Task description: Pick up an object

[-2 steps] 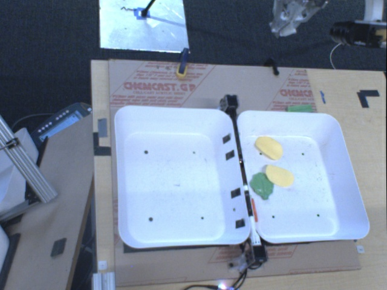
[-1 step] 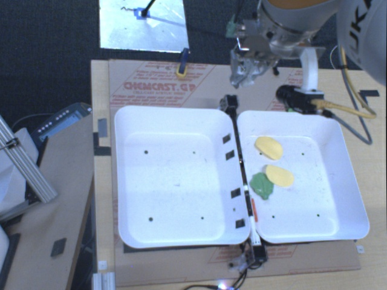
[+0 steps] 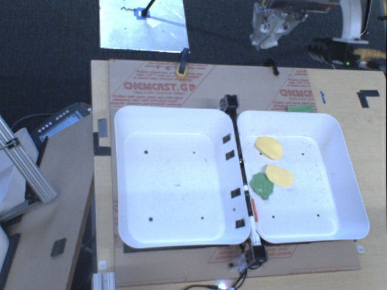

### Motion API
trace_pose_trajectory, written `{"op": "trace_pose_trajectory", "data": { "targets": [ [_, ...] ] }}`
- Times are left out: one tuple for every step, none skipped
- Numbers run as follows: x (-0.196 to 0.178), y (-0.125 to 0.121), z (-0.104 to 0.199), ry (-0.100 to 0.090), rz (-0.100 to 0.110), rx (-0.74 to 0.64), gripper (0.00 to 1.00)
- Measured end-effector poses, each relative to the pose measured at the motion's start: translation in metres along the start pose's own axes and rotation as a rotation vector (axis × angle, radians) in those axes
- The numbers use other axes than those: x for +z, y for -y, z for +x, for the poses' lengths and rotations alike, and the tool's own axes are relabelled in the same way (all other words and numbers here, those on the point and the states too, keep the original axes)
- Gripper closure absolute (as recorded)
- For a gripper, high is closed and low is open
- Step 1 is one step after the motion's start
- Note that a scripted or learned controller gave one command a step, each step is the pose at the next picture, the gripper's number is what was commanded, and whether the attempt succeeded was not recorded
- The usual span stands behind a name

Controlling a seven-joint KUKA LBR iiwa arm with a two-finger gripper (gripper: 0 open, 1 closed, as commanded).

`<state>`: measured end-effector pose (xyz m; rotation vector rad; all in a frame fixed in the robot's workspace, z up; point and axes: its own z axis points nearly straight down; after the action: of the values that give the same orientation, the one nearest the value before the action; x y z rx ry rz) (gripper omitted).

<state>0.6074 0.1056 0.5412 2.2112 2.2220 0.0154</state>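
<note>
The right bin (image 3: 338, 139) holds three small things near its left side. A yellow oval piece (image 3: 268, 147) lies furthest back. A second yellow oval (image 3: 279, 176) lies nearer the front, touching a green lump (image 3: 262, 185) on its left. My gripper (image 3: 266, 31) hangs high above the bench's far edge, well behind the right bin and apart from all three things. Nothing shows beneath it.
The left bin (image 3: 130, 125) sits beside the right one, with a black clip strip (image 3: 237, 165) along the seam. A shiny metal sheet (image 3: 143, 16) lies at the back left. A yellow clamp (image 3: 181, 71) stands at the board's far edge. A green scrap (image 3: 300, 108) lies behind the right bin.
</note>
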Motion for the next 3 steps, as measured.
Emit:
{"op": "trace_pose_trajectory", "data": {
  "targets": [
    [0.111, 0.030, 0.070, 0.002, 0.021, -0.006, 1.00],
    [-0.001, 0.024, 0.063, -0.002, -0.002, -0.001, 1.00],
    [0.007, -0.061, -0.034, 0.004, 0.006, 0.011, 1.00]
  ]
}}
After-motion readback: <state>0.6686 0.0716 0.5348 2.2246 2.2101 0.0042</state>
